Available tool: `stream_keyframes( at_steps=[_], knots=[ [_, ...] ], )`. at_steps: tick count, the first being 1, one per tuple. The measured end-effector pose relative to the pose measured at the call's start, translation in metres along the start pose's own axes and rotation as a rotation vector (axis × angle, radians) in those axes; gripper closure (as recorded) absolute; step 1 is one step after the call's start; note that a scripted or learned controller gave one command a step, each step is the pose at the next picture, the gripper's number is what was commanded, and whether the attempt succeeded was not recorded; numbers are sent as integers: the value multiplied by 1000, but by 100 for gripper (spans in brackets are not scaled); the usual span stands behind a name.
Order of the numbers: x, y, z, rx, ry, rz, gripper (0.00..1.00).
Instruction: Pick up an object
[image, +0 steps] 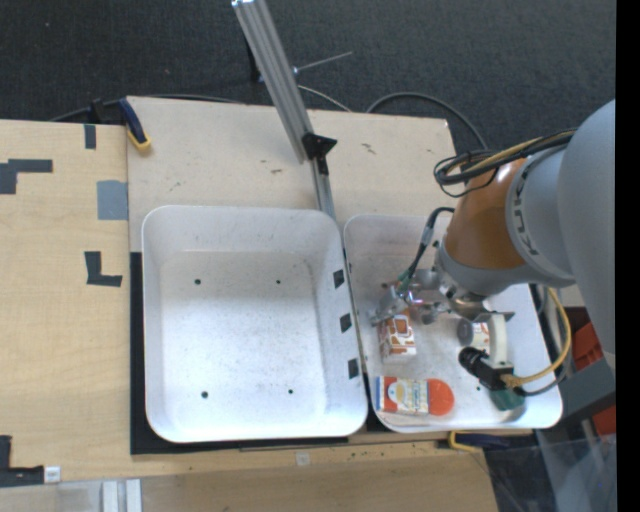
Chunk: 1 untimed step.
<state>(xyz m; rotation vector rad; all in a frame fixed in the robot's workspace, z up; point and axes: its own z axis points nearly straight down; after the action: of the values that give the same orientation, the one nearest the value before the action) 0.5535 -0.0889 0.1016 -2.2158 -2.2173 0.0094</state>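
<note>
Tool (398, 305) over the right bin (365, 235)
It hangs just above a small orange-and-white carton (399, 337) — whether it grips is impossible to tell; a red-and-white packet (415, 397) lies nearer the bin's front edge.

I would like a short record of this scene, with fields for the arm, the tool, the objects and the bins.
arm: reaches from the right over the right bin
tool: low in the right bin, just above the small carton
objects: small carton; orange and white packet near the front wall
left bin: white, speckled floor
grasp: not confirmed
</note>
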Motion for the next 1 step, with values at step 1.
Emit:
stream_keyframes(
  at_steps=[1],
  knots=[
    [1,2,-13,-5,0,-2,100]
  ],
)
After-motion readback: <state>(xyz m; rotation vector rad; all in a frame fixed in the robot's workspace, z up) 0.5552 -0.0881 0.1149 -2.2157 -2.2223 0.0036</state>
